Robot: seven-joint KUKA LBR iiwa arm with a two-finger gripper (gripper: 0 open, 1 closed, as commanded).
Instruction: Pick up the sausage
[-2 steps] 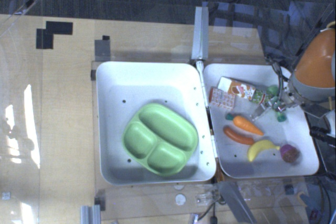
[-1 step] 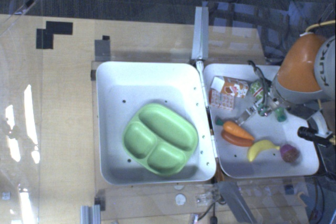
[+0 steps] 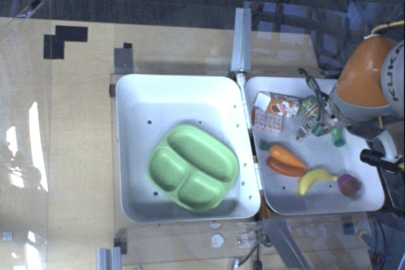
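The sausage [image 3: 285, 168] is a short reddish-brown piece lying in the right bin [image 3: 373, 202], pressed against the near side of an orange carrot [image 3: 288, 154]. My gripper [image 3: 306, 129] hangs over the middle of the same bin, up and to the right of the sausage and apart from it. Nothing shows in its grasp. The arm's orange band [image 3: 362, 76] rises behind it at the right edge.
In the right bin also lie a printed carton [image 3: 273, 112], a yellow banana [image 3: 314, 179], a purple round fruit [image 3: 349, 184] and a small green item [image 3: 337, 136]. The left bin [image 3: 130, 136] holds a green divided plate [image 3: 193, 166].
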